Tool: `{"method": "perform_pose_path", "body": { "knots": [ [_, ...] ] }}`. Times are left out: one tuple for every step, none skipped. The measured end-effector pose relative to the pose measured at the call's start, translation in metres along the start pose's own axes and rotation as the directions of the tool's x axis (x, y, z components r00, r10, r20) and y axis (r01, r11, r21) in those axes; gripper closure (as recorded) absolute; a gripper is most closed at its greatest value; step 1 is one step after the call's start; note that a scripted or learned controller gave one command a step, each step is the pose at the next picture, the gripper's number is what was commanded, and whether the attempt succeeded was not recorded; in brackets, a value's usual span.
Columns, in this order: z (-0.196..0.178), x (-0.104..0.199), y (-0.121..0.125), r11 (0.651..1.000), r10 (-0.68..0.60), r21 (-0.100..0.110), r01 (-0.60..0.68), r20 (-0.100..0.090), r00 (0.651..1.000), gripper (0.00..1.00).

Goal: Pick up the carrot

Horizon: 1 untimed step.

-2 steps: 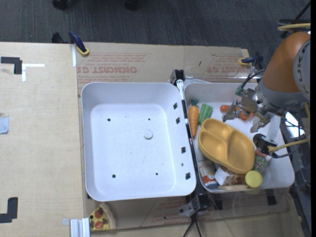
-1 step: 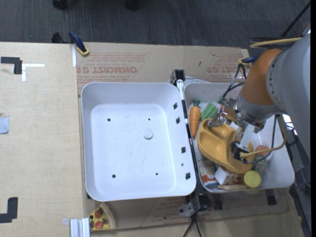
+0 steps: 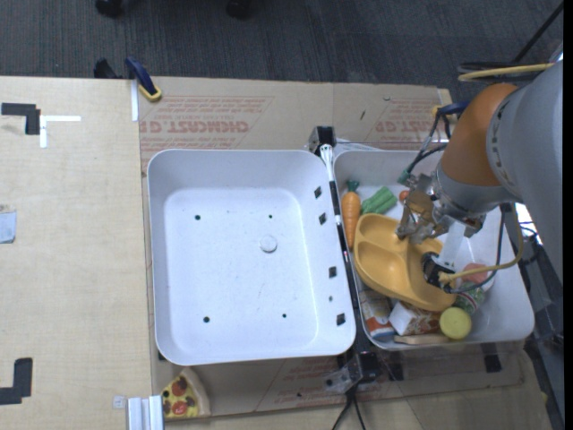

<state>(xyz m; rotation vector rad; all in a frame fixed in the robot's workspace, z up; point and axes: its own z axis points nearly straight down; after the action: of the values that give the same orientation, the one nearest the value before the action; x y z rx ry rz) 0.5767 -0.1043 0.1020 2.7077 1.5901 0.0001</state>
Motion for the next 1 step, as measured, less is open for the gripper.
{"method": "perform_pose_path", "body": {
  "knots": [
    [-0.0896,0.0480,-0.0234,0.988,0.153,0.002,-0.153,0.001,0.988,1.00]
  ]
}}
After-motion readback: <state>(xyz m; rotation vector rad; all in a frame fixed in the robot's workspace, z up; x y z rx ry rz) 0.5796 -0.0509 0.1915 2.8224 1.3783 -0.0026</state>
